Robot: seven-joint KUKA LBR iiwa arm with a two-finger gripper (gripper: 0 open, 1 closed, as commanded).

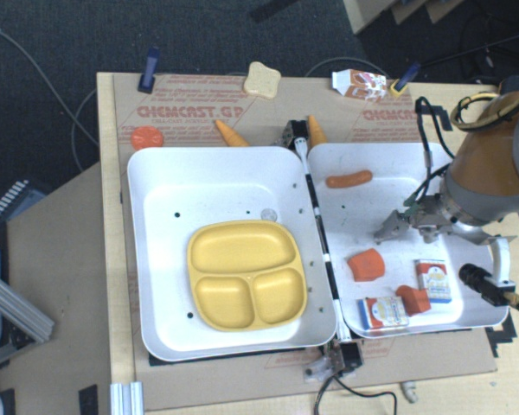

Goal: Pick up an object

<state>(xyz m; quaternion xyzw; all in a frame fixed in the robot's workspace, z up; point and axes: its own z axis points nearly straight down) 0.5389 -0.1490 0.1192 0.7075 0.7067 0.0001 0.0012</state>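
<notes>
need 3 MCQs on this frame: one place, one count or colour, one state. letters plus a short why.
1. Where is the yellow tray?
A. left bin
B. right bin
C. on the bench outside the bins

2. How many compartments does the tray have?
A. two
B. three
C. five

3. How does the gripper stand to the orange block?
A. clamped on it and lifted
B. apart from it, above it in the view
C. pressing it against the sausage

Answers:
1 A: the tray lies in the left bin, beside the divider.
2 B: one long compartment on top, two smaller below.
3 B: white floor of the right bin shows between them; the sausage lies further up.
</notes>
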